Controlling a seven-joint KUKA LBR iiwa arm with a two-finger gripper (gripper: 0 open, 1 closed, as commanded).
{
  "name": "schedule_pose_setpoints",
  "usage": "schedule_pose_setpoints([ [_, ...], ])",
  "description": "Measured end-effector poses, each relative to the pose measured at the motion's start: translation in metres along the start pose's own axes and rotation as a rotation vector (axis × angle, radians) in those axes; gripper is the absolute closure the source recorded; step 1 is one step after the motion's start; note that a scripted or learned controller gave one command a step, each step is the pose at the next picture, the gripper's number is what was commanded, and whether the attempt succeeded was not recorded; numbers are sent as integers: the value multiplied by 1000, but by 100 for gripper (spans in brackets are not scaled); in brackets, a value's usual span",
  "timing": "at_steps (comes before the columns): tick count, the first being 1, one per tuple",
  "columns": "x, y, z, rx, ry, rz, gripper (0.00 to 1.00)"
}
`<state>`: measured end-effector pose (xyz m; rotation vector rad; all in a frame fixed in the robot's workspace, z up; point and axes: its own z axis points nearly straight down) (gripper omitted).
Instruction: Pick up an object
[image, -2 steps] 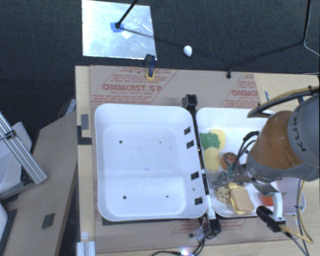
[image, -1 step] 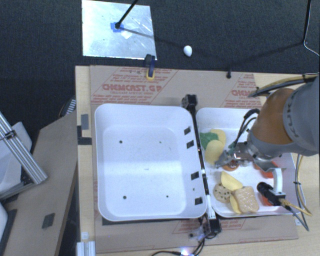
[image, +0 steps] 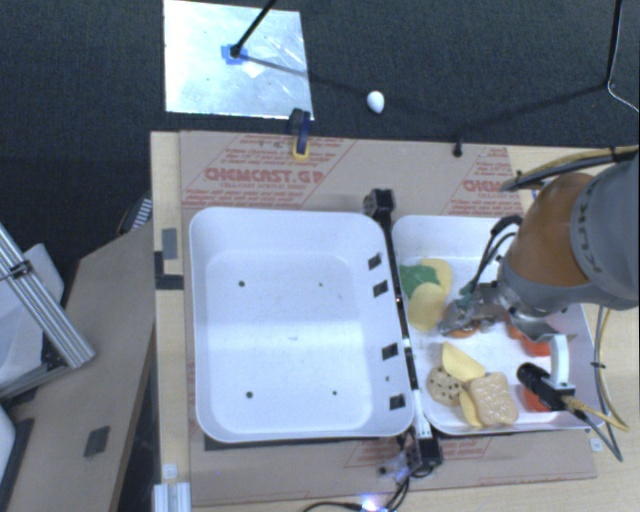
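My gripper (image: 462, 318) is low in the right bin (image: 440, 232), reaching in from the right beneath the grey and orange arm. It hovers just right of a yellow piece (image: 426, 305) that lies against a green piece (image: 413, 275) near the divider. Below the gripper lie a yellow wedge (image: 461, 360), a round brown cookie (image: 443, 384) and a tan square cracker (image: 492, 398). Red bits (image: 536, 347) show at the bin's right side, partly under the arm. The fingertips are hidden among the objects.
The left bin (image: 290, 320) sits beside the right one, parted by a black-clipped divider (image: 395, 300). Both rest on a cardboard sheet (image: 270, 170). A small white ball (image: 375, 100) lies on the dark floor beyond.
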<state>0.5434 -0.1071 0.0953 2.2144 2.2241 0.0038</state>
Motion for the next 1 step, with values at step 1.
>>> schedule_pose_setpoints([
  [1,53,56,-92,-5,1,-3,100],
])
